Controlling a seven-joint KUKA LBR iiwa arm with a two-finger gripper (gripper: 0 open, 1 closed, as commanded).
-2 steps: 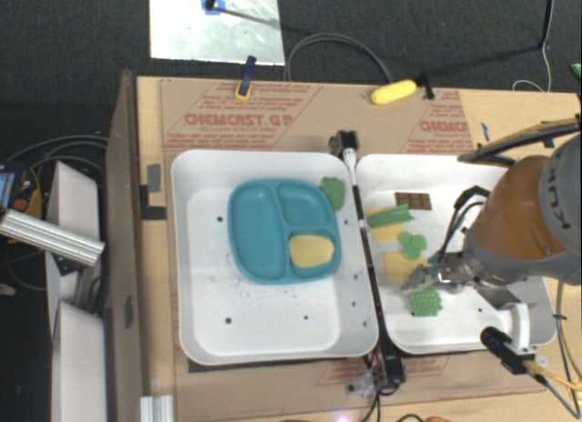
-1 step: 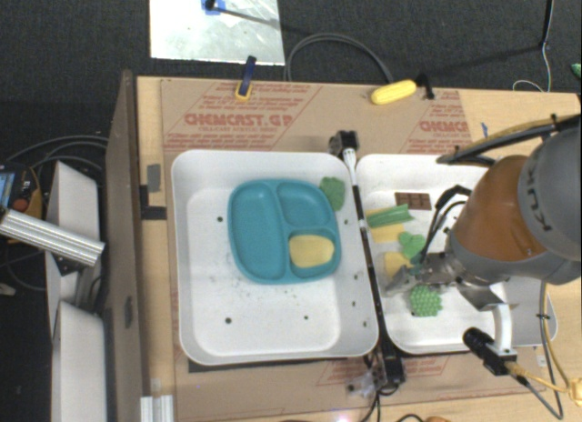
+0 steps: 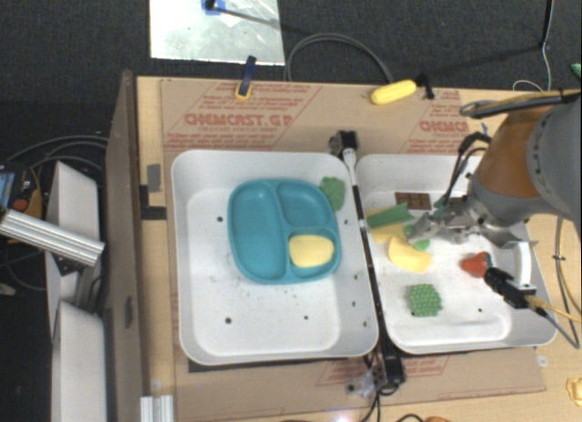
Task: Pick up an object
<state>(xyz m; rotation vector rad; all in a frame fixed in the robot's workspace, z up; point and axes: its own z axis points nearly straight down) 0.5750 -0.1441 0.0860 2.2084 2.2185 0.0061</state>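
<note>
Gripper (image 3: 420, 227): I can't make out its finger state, too small. Arm (image 3: 536, 161): cut by the right edge. Green piece (image 3: 333, 192): partly behind blue tray's (image 3: 264, 229) far-right corner.

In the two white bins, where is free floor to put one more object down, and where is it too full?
Left bin: bare floor in front of the blue plate and along its left wall. Right bin: a bare strip along the front wall, past the green ball. It is crowded around the gripper, among the yellow piece and green block.
</note>
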